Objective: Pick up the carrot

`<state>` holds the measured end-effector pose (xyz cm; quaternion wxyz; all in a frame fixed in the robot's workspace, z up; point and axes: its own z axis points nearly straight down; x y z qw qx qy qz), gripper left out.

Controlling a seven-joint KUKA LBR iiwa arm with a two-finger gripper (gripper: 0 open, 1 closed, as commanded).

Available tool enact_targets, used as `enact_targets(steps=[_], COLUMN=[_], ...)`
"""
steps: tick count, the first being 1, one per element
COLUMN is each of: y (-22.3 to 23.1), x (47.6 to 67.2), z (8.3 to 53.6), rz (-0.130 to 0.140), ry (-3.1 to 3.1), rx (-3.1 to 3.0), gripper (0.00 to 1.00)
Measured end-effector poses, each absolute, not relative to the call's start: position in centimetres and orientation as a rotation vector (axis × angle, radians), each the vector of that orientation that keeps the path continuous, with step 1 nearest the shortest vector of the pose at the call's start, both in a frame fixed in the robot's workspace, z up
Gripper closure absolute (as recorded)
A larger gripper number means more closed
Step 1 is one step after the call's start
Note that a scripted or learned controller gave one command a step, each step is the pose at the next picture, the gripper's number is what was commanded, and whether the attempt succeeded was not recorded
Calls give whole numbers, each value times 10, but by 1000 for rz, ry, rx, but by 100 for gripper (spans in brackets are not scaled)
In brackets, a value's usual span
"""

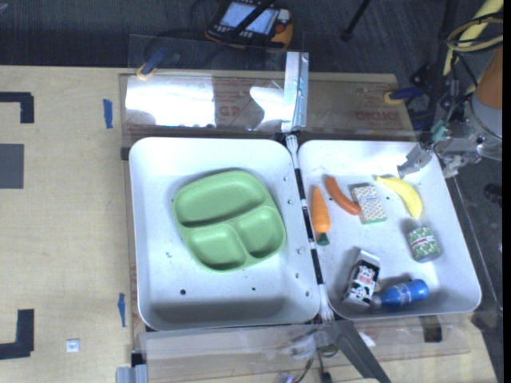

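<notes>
Orange and slim, the carrot [319,212] is seen lying free against the divider-side wall of the right bin [463,274], well apart from the gripper [415,160], which hangs at the bin's far corner; whether it is spread or pressed together cannot be told. The approach step is judged to be in hand. A descent beside the wall is called for, with little room there; a chili pepper [342,197] lies close.
</notes>
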<state>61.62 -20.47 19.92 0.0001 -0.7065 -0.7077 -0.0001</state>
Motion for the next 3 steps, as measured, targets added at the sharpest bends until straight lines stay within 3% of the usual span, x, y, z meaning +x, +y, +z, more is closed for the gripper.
enact_targets(steps=[1, 2, 3], y=[-214, -189, -87], x=[548, 521, 616], z=[175, 86, 185], rz=[4, -4, 3], ry=[-1583, -1116, -792], rx=[-2709, -2931, -3039], gripper=[0, 0, 0])
